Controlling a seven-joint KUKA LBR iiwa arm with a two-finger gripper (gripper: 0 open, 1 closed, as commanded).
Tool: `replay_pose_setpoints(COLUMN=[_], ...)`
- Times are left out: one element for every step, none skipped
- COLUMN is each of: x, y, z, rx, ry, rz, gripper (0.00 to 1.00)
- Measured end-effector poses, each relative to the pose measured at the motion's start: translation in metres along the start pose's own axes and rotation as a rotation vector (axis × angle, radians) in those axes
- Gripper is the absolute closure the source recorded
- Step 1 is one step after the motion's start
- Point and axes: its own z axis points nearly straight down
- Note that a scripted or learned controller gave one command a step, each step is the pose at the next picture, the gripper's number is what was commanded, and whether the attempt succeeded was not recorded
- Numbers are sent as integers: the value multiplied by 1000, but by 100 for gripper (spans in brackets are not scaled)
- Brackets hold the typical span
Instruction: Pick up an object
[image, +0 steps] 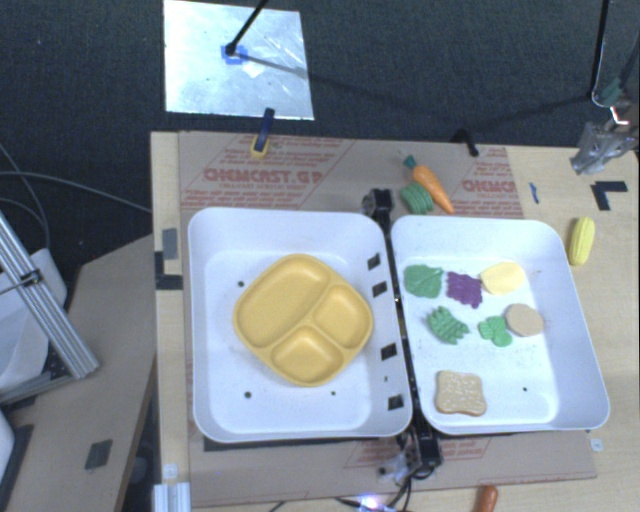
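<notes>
While its finger state stays unreadable, gripper (606, 146) high at far right, well apart from right bin (570, 400).

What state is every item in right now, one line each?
Yellow divided plate: flat in left bin.
Toast: flat in right bin.
Purple piece: lying in right bin.
Carrot: lying outside, behind the bins.
Corn: lying outside, beside right bin.

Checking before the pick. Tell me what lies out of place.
Two toys lie outside the bins: a carrot on the board behind the right bin, and a corn cob beside its right rim. The yellow tray sits askew in the left bin.
</notes>
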Motion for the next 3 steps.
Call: replay_pose_setpoints(x=[0, 85, 24], y=[0, 1, -16], z=[1, 4, 33], rx=[0, 1, 3], ry=[0, 4, 0], rz=[0, -6, 8], gripper=[100, 100, 100])
